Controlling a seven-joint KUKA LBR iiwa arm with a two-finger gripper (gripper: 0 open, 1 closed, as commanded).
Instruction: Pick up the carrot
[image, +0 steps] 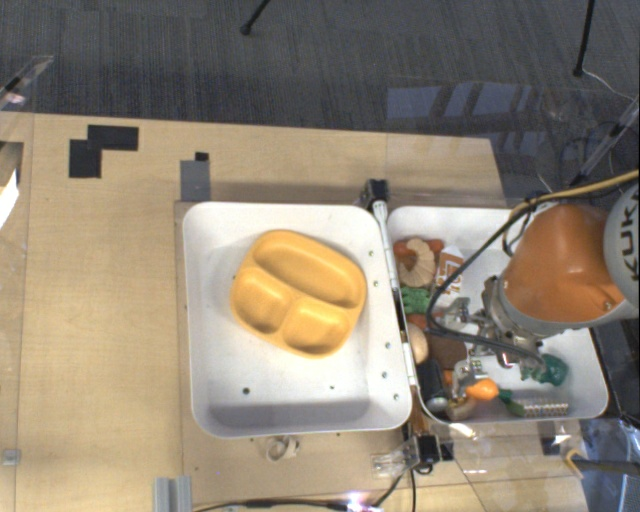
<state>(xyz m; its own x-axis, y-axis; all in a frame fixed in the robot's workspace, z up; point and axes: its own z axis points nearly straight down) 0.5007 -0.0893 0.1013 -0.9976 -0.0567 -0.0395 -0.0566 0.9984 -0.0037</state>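
The carrot (484, 392), a small orange piece with a green top pointing right, lies near the front wall of the right bin (590, 400). My gripper (477, 377) hangs directly over the carrot's left end, low inside the bin and touching or almost touching it. The grey wrist and the orange band (560, 268) cover the middle of that bin and hide what lies under them.
A yellow divided plate (298, 292) sits in the left bin (205, 330). The right bin also holds a brown-and-white food toy (418, 262), a green item (415, 298), a dark green toy (548, 372) and a grey strip (545, 408). Cables loop above the wrist.
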